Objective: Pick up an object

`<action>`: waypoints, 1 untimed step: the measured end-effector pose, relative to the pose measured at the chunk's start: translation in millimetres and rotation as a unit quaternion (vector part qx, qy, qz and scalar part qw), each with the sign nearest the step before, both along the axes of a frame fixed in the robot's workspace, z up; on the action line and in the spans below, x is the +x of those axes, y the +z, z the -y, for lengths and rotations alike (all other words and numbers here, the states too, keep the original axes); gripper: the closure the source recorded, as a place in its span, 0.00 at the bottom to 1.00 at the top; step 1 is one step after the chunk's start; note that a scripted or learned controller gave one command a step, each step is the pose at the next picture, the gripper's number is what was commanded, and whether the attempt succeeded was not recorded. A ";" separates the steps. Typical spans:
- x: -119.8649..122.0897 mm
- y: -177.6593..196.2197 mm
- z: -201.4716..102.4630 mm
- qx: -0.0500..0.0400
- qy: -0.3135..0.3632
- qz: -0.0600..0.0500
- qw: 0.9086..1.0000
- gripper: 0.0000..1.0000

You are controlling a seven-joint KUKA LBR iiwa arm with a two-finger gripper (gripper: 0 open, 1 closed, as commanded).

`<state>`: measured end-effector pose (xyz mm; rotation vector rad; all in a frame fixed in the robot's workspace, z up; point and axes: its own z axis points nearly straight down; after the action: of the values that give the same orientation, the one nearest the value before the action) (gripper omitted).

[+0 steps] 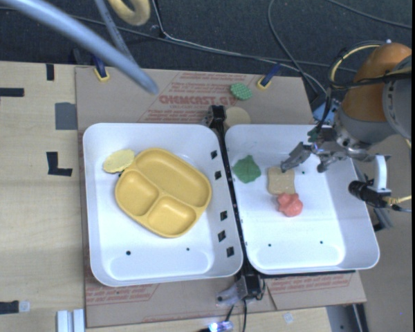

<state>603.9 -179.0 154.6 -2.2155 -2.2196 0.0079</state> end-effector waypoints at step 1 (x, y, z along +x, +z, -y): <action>1.9 -44.8 -4.1 0.000 0.000 0.001 1.000 0.00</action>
<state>605.8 -174.9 109.8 -2.2164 -2.2212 0.0068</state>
